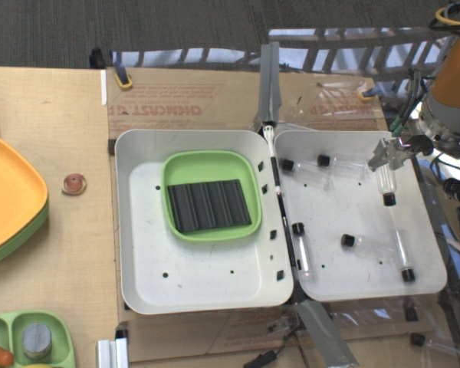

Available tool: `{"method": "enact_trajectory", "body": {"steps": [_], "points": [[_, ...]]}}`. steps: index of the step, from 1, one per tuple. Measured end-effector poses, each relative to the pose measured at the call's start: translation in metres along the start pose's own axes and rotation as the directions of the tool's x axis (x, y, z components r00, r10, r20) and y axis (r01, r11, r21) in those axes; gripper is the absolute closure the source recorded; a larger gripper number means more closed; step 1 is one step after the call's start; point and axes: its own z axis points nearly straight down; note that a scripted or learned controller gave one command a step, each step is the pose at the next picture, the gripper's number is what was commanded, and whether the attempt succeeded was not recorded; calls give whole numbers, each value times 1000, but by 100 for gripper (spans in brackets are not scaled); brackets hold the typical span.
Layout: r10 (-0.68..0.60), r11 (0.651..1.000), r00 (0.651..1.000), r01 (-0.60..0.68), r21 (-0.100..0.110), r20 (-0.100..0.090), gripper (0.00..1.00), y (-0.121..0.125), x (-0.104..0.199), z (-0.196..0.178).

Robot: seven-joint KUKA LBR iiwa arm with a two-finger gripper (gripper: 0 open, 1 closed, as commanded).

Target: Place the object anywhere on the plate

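Fingers of the gripper (389, 156) hang over the far right corner of the right bin (360, 282), and a clear tube with a black cap (387, 184) runs down from between them, its cap end lowest; how wide the fingers stand cannot be told at this slant, and whether they truly clamp the tube is unclear. Left of the fingers, two more capped tubes (307, 162) lie along the bin's far side. Below and slightly right of them another tube (403, 257) lies near the bin's right wall, and a loose black cap (348, 241) sits below and to their left. Well to the left, in the left bin (138, 267), the green plate (211, 167) carries a dark ribbed slab (208, 205).
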Motion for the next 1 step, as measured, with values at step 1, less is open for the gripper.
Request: {"method": "enact_trajectory", "body": {"steps": [1], "points": [[0,1000,1000,0,0,0,0,0,0,0]]}}
